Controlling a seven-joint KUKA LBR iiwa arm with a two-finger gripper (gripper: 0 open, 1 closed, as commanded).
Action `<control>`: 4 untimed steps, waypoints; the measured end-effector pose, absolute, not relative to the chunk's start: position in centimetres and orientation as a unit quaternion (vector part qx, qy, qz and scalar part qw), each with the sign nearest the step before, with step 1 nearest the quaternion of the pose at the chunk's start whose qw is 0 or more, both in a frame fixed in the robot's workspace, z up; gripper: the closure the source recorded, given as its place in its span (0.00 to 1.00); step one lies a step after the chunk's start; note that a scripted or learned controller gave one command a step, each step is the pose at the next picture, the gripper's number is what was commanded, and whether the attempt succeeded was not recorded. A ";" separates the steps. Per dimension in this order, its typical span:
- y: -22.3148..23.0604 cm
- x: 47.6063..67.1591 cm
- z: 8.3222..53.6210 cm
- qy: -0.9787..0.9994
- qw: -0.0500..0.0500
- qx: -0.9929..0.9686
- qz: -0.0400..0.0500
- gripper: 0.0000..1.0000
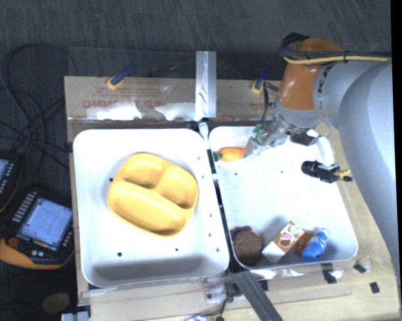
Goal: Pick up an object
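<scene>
Gripper (258,140) low at right bin's (334,204) far-left corner, just beside the orange carrot-like toy (231,153), finger state indiscernible; yellow bread-shaped toy (153,191) in left bin (99,255).

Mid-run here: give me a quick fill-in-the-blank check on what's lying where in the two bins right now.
1. The big yellow bread lies in the ____ bin.
2. The gripper is beside the ____ carrot.
3. The blue bottle lies next to the small ____.
4. The brown cookie lies in the ____ bin.

Missing: left; orange; carton; right
</scene>
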State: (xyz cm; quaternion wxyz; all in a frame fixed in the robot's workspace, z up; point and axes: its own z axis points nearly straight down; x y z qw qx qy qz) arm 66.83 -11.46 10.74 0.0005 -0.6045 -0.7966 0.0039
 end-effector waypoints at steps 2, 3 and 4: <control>-11.2 66.9 8.8 -0.796 -0.002 -0.605 0.002 0.00; -11.3 66.9 9.8 -0.796 -0.002 -0.605 0.002 1.00; -11.3 66.9 9.8 -0.796 -0.002 -0.605 0.002 0.00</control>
